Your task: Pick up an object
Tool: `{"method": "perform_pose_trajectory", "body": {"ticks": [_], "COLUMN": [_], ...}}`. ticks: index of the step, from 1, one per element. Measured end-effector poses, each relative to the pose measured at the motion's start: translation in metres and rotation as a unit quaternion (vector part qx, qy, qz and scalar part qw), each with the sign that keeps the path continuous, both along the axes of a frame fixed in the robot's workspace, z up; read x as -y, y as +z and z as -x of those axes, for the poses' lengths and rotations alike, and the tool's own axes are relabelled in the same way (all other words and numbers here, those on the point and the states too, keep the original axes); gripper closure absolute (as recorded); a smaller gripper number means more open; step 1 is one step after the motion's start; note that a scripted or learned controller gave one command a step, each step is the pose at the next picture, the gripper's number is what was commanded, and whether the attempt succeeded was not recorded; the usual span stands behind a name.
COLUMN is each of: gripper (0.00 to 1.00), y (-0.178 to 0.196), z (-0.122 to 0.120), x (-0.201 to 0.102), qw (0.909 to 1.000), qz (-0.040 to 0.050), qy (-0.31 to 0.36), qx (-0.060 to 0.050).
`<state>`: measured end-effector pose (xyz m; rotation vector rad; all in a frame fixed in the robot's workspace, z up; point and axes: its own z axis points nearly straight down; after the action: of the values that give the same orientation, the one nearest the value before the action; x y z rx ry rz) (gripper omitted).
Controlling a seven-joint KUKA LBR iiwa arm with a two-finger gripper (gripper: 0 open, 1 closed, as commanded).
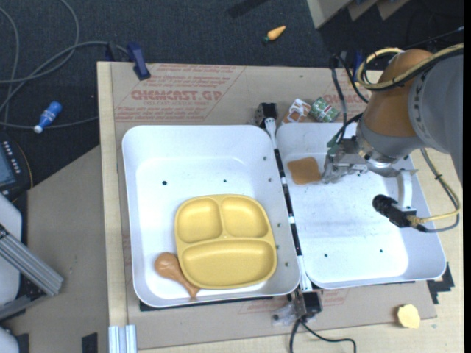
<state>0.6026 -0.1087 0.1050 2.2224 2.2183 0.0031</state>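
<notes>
Nearest the camera, at the left of the near edge, a brown drumstick-shaped toy (175, 271) lies in the near left corner of the left bin (147, 160), touching the near left edge of a yellow divided plate (224, 240). That plate sits flat in the near half of the left bin, with two small compartments on its far side and one wide compartment on its near side. Both bins rest on a cardboard sheet (184, 90) with red print that covers the counter (121, 322). A blue clamp (137, 61) grips the far left corner of the cardboard.

Right of the seam between the bins, a flat tan square piece (303, 170) lies on the floor of the right bin (360, 263), in its far left part. The tool (333, 169) is low over the right bin, just to the right of the tan piece and at its edge; whether they touch I cannot tell. I also cannot tell how far the tool's fingers are spread, and no object is visible between them. The grey arm (434, 101) with its orange band reaches in from the right. A crumpled wrapper (313, 109) lies on the cardboard just beyond the right bin's far edge. A small yellow piece (408, 315) sits on the counter near the right bin's near right corner.
</notes>
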Motion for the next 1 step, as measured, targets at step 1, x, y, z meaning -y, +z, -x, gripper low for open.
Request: {"method": "perform_pose_trajectory", "body": {"ticks": [1], "gripper": [0.0], "y": [-0.0008], "z": [0.0003], "x": [-0.0001], "qw": [1.0], "qz": [-0.0002], "qy": [0.0], "qx": [-0.001]}}
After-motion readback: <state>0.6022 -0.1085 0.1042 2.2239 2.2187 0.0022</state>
